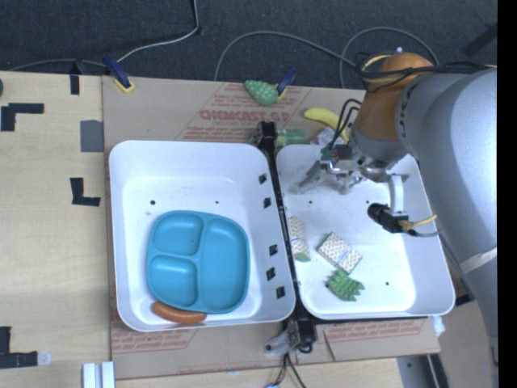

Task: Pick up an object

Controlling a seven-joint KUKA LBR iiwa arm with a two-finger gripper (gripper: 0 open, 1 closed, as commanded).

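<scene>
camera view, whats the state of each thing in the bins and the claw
blue divided plate: lying flat in the left bin, nothing in its compartments
orange sausage: lying beside the plate's near edge
patterned packet: flat on the right bin floor
green toy: lying near the packet
claw: over the right bin's far end, nothing seen held

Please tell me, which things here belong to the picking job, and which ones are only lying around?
Belonging to the job:
gripper, over the right bin
patterned packet
green toy
small packet by the divider

Lying about:
blue divided plate
orange sausage
yellow banana and green leafy toy on the cardboard
</scene>
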